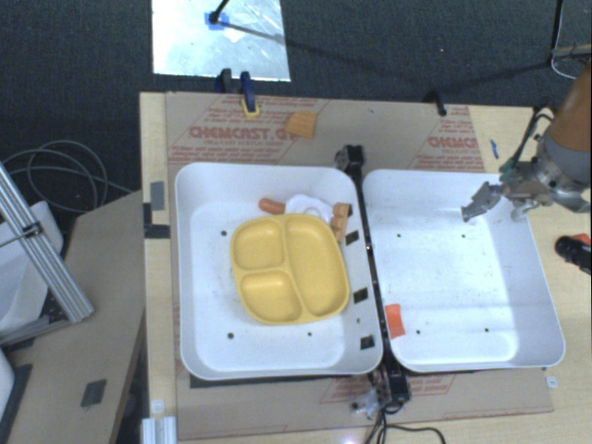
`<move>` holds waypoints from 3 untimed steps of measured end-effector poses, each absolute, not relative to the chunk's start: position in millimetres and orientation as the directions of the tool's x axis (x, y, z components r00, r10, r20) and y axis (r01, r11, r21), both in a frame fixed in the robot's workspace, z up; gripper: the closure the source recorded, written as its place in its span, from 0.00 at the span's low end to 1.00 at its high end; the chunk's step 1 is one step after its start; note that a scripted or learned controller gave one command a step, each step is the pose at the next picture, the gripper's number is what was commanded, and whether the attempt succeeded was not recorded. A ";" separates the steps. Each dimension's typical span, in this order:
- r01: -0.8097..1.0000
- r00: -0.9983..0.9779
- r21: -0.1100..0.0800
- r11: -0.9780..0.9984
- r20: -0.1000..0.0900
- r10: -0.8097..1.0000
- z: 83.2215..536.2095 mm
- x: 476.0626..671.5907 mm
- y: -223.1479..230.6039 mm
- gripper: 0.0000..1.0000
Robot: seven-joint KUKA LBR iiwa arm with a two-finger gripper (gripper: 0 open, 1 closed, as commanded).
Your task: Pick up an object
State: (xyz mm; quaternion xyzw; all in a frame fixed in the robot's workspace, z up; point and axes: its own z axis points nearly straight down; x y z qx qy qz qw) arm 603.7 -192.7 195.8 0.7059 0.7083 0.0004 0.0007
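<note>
My gripper (498, 207) hangs over the upper right part of the right bin (518, 340), open with nothing between its fingers. The left bin (199, 248) holds a yellow divided plate (287, 268). Behind the plate lie an orange sausage-shaped piece (271, 206), a white object (308, 206) and a small brown piece (340, 216). A small orange-red block (394, 320) sits at the right bin's lower left edge, well away from the gripper.
A tan block (301, 123) lies on the cardboard behind the left bin, near a blue and yellow clamp (247, 89). A shiny sheet (220, 26) lies further back. A red item (575, 246) sits at the far right, and cables (55, 178) coil on the left.
</note>
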 end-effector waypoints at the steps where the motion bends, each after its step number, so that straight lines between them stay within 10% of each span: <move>1: 1.000 -0.013 -0.001 0.013 0.005 1.000 227.7 528.4 -75.7 0.00; 2: 1.000 -0.015 0.008 0.015 0.004 1.000 298.3 486.6 13.4 0.00; 3: 1.000 0.006 0.003 -0.006 -0.003 1.000 307.7 486.6 -66.8 0.00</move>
